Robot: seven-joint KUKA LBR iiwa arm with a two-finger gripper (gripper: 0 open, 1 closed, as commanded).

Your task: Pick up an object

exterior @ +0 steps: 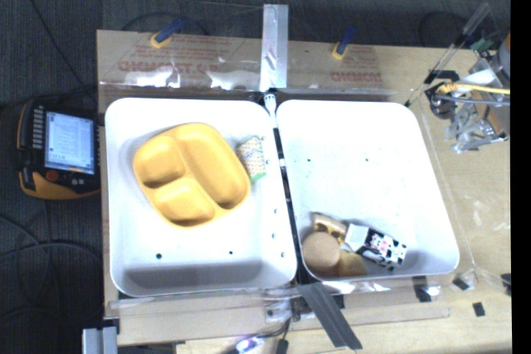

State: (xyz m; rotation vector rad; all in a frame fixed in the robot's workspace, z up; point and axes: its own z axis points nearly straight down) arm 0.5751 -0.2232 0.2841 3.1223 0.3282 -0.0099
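The gripper (474, 124) sits way off at the right edge, outside the bins, and it's too cluttered there to tell its state. The left bin (124, 261) has a yellow divided tray (191, 172) with a small wrapped item (252, 155) just beside it. In the right bin's (365, 137) near corner, a tan round object (322, 253) touches a black-and-white box (377, 245).

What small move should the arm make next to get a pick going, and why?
Probably bring the gripper, now outside the right bin past its far right corner, over the cluster at that bin's near edge: a brown round object beside a small black-and-white box. Those lie nearest the arm; the yellow divided tray is farther and wide.
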